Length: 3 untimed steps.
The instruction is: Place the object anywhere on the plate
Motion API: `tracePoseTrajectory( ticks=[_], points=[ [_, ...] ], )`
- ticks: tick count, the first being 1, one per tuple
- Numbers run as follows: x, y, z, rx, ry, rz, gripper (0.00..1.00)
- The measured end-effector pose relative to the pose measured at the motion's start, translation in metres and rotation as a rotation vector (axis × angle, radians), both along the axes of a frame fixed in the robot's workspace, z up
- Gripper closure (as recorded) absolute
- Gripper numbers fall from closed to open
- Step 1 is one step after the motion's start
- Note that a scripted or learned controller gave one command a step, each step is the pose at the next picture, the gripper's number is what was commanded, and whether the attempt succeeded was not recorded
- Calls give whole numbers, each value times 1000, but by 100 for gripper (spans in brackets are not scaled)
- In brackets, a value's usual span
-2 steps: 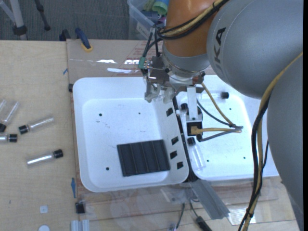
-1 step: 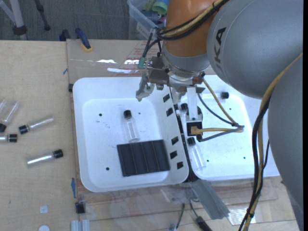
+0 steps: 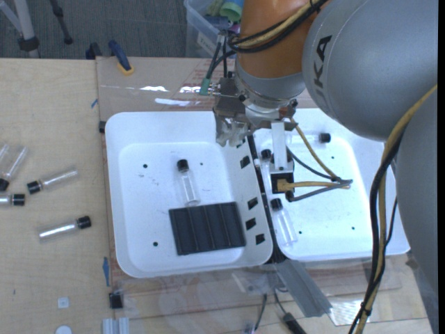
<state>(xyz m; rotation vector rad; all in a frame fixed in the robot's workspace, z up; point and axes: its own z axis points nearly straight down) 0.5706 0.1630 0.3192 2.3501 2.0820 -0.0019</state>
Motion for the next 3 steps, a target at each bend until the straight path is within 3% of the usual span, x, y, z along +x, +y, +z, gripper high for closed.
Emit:
tracePoseTrajectory(
  ticks=[1,2,3],
  points=[
    [0,0,0,0,1,1,0],
    [-27,25,-169,0,7,-228,0],
    [-77,56,-223,16,-22,-744,0]
  ],
)
